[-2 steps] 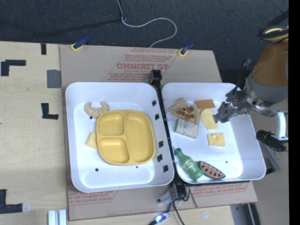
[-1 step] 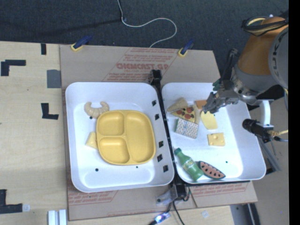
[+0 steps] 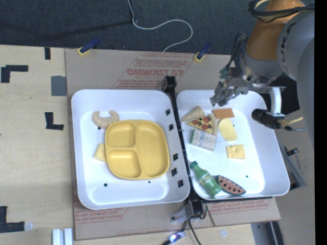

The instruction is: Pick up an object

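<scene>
The scene is lit evenly and brightly from above — no hard glare is seen. The white bins [image 3: 82, 137] are rendered near overexposure, with soft shadows cast along their inner walls. A faint shadow is thrown beneath the yellow plate [image 3: 137, 149]. Slight softness is noted throughout — fine detail is blurred.

We see a bulky grey arm [image 3: 306, 45] with a glossy orange band [image 3: 271, 22], thin black cables, and a dark metal two-finger gripper [image 3: 220, 99].

Fixed overhead camera, slanted down over both bins [image 3: 82, 137]
</scene>
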You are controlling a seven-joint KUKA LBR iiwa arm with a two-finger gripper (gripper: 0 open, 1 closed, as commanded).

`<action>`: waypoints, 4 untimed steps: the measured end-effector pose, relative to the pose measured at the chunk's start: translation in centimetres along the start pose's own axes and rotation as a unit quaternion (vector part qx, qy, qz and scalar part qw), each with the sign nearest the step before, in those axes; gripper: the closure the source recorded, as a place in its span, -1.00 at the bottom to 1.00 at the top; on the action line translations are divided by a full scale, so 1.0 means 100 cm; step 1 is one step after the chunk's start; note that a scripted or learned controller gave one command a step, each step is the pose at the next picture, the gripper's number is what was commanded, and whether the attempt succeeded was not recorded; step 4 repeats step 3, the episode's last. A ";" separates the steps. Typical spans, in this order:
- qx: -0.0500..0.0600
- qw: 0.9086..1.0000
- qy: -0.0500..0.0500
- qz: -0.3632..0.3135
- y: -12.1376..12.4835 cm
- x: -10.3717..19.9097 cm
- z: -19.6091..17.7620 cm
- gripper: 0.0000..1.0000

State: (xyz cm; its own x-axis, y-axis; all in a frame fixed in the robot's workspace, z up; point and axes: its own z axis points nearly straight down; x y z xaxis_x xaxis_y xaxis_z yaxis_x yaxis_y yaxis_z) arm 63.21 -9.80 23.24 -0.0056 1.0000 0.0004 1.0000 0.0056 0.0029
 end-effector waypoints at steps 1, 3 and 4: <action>0.001 1.000 0.000 0.001 0.031 0.015 -0.001 1.00; 0.001 1.000 0.000 0.002 0.024 0.013 -0.003 1.00; 0.001 1.000 0.000 0.002 0.024 0.013 -0.003 1.00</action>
